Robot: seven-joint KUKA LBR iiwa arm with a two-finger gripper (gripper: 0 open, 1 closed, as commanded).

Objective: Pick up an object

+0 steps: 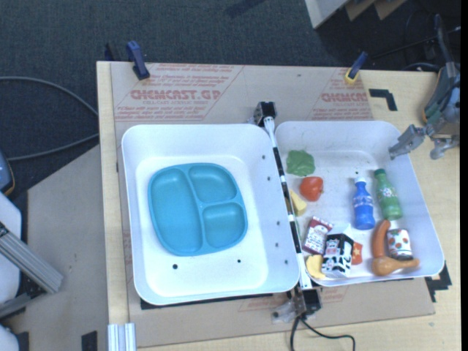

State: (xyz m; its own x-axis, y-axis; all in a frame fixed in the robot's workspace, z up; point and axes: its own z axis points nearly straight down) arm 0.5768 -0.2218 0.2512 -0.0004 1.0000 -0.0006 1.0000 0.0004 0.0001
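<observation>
Left bin point(139, 152) holding a blue three-compartment tray point(196, 207). Both bins rest on a cardboard-covered surface point(219, 93) with red print. Blue clamp point(137, 58) at far left edge; yellow-and-blue clamp point(356, 66) at far right.

Right bin point(420, 196) holds objs: blue bottle point(363, 205) and green bottle point(387, 194) lying side by side, red tomato point(311, 188), green lettuce point(300, 161), orange carrot point(379, 238).
</observation>
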